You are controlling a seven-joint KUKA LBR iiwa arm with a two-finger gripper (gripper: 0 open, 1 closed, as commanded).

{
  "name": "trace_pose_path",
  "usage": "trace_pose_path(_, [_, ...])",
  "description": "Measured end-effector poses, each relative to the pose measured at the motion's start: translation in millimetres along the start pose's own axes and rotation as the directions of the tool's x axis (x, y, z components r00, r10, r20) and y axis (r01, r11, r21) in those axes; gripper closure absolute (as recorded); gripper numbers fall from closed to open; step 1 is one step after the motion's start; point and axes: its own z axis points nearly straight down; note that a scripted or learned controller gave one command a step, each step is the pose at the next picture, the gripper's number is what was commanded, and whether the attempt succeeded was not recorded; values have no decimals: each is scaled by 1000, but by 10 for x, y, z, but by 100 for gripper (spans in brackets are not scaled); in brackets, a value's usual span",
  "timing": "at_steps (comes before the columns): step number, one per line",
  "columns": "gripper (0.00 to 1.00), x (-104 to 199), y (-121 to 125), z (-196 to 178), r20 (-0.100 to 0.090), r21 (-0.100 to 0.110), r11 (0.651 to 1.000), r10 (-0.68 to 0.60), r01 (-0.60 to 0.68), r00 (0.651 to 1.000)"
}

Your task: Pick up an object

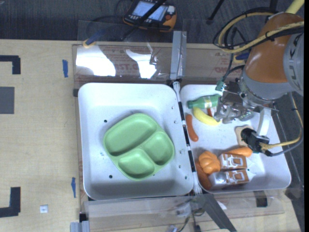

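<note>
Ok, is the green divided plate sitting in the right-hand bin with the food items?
No, the green divided plate lies alone in the left bin, apart from the banana in the right bin.

Grey arm [285, 57], orange band, seemingly yellow cables

Green plate [139, 144], yellow banana [205, 118]

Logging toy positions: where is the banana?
The banana lies in the right bin, near its far end, beside the green bottle, just left of the gripper.
</note>
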Motion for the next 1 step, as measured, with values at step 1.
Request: trace_pose_path(1, [100, 7, 4, -95, 1, -1, 1000, -2, 2, 1000])
